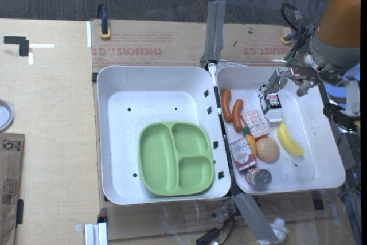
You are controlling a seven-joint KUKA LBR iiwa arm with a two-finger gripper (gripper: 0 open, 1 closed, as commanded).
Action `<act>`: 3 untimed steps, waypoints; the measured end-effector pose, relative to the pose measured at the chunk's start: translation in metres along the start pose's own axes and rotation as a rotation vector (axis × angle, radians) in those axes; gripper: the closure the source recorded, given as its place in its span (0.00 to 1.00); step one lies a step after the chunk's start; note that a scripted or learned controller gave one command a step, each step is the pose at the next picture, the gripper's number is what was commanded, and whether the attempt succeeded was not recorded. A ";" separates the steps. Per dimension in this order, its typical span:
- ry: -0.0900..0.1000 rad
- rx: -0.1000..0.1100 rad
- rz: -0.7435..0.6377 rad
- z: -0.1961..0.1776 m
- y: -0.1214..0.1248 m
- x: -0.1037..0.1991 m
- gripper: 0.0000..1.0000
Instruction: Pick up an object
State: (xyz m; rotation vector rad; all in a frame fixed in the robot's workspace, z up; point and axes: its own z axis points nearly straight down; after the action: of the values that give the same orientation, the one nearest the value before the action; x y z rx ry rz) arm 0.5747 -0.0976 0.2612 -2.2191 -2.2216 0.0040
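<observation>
My gripper (270, 100) hangs low over the upper middle of the right bin (321, 178), below the arm's orange band. Just under it lies a small white block (274, 118). A yellow banana (289, 140) rests to its lower right. Two orange-red sausages (231, 107) lie to its left, near the bin's left wall. Below the gripper are a red-and-white carton (254, 123), a small carrot (250, 143), a tan round bun (267, 150), a second carton (242, 155) and a grey can (261, 178). I see nothing lifted off the bin floor.
The left bin (114, 123) holds a green divided plate (175, 158). A grey divider post (215, 31) stands between the bins at the back. Cables run along the arm at the right edge.
</observation>
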 end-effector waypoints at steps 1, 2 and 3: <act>0.000 -0.001 -0.134 0.068 0.043 -0.034 0.00; -0.001 -0.003 -0.300 0.069 0.075 0.018 0.00; -0.001 -0.003 -0.246 0.086 0.073 -0.035 0.00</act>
State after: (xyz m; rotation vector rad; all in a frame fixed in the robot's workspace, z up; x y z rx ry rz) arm 0.6472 -0.1323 0.1748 -1.9306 -2.4792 0.0018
